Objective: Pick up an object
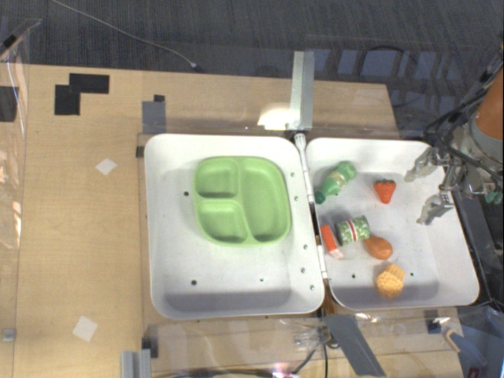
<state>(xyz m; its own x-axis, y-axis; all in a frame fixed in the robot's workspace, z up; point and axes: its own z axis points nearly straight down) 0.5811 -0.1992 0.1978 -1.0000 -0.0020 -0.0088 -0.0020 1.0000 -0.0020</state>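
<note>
Bench (79, 235) is light wood, two shallow white bins side by side on it, split by a metal divider rail. Left bin (169, 282) carries one thing: a green three-compartment tray (240, 199), sitting roughly centred, nothing in its compartments, so I read it as the drop target rather than a pick candidate. Right bin (457, 282) holds all the candidates, scattered loose, which suits a random-pick program. Arm comes in from the right edge, orange band just visible at the top right. Gripper (433, 187) hangs over the right bin's right side, fingers spread apart, one tip toward the bin's upper right, the other lower, nothing between them. So no grasp yet; looks like pre-approach or between tries. Objects by size: green bottle-shaped toy (335, 179) lying tilted near the divider, upper part of the bin; a can with red and green label (353, 229) on its side mid-bin; an orange roundish item (379, 248) just beside the can, to its lower right, may be touching; a yellow lumpy item (390, 280) near the front wall, apart from the rest; a thin red-orange piece (330, 239) right against the divider, awkward for fingers; a small red strawberry-like toy (384, 190) standing clear, nearest the gripper. My guess: strawberry is the easiest pick, open space all round it.
</note>
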